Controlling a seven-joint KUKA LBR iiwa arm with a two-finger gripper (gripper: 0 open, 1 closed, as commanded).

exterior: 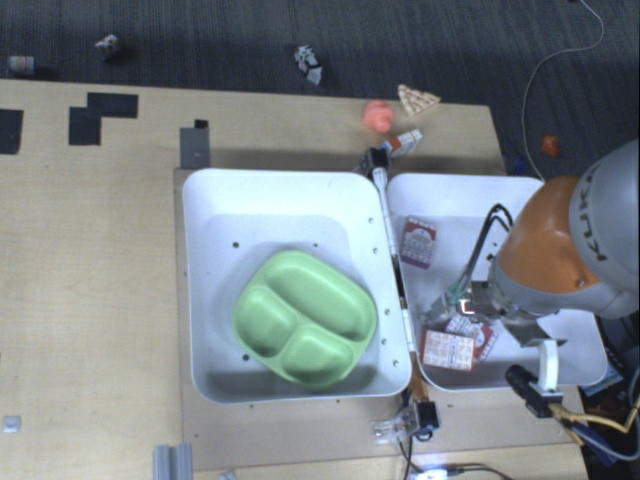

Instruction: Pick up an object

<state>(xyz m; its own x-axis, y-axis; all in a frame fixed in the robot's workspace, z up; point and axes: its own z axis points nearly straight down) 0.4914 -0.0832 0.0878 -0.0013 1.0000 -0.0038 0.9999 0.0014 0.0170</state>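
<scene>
Spreading across most of the view is one light wooden bench (90,298), and beyond its far edge runs dark carpeted floor (220,18) scattered with small bits of litter. Two shallow white bins sit on the bench side by side. One green divided plate (305,315), with three compartments, lies tilted in the left bin (215,228), filling much of its floor. One grey arm (610,218) with an orange band (545,238) reaches in from the right over the right bin (450,198), and its wrist hangs above that bin's near half. The gripper (462,306) sits low at the near left part of the right bin, just above a small red and white packet; whether its fingers are spread or closed I cannot tell, since the wrist hides them.

Two small red and white packets lie in the right bin: one packet (418,242) flat toward the far left side, well apart from the gripper, and a second packet (449,349) by the near wall, just beside or under the gripper.

On the bench behind the bins rest one pink ball (378,116), one tan wedge-shaped piece (418,99) and one small tube-like item (402,143), all near each other. Four dark rectangular marks (100,113) show on the bench's far left
</scene>
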